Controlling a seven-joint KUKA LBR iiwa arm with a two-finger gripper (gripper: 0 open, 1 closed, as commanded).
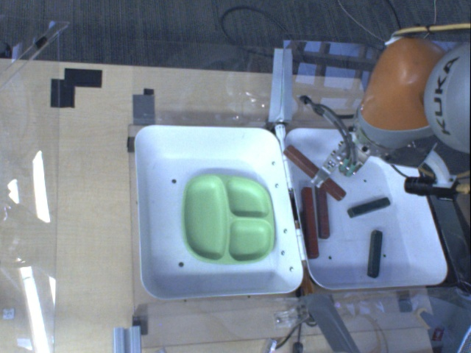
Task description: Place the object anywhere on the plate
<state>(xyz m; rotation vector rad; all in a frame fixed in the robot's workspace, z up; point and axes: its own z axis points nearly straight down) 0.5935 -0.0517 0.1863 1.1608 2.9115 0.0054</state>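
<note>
A green plate (226, 217) with three compartments lies in the left white bin (158, 197). A long brown stick (298, 158) lies at a slant in the upper left of the right white bin (412, 271). My gripper (324, 173) hangs right over the middle of this stick, at or close to its surface, and the wrist hides part of it. Nothing rests on the plate.
Two more brown sticks (310, 226) (323, 213) lie upright side by side near the right bin's left wall. Two dark sticks (368, 207) (374, 253) lie further right. The ridge between the bins (293, 204) separates the gripper from the plate.
</note>
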